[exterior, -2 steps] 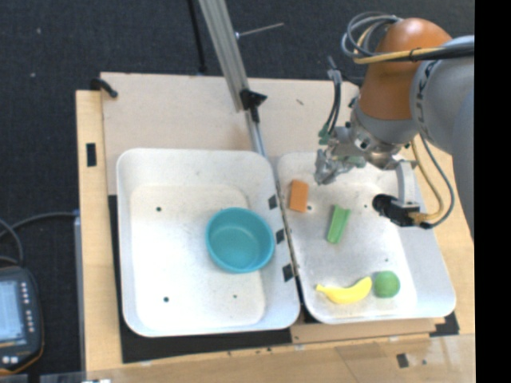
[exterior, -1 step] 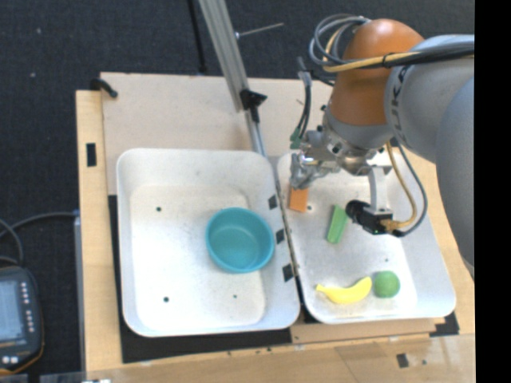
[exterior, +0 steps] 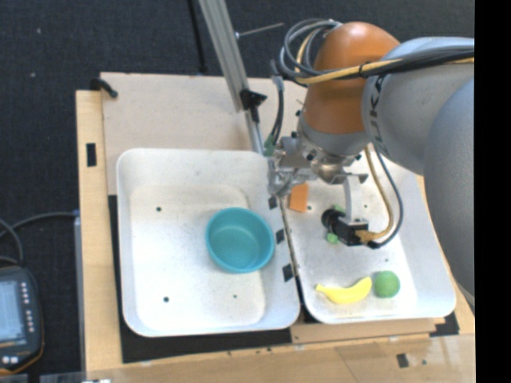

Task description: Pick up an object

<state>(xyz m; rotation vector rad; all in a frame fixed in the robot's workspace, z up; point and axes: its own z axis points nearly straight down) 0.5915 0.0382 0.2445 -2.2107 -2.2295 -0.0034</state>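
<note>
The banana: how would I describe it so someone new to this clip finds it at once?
Start at the right-hand white bin, the one the arm reaches over. Go to its near edge, at the bottom of the view: the banana lies there on its side, just left of a green ball. It is the sole yellow, curved thing in that bin; the orange block sits further up.

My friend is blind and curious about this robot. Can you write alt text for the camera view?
A grey robot arm with an orange band reaches from the right over two white bins, its end effector low beside a small orange block. The right bin also holds a yellow banana and a green ball; the left bin holds a blue bowl.
</note>
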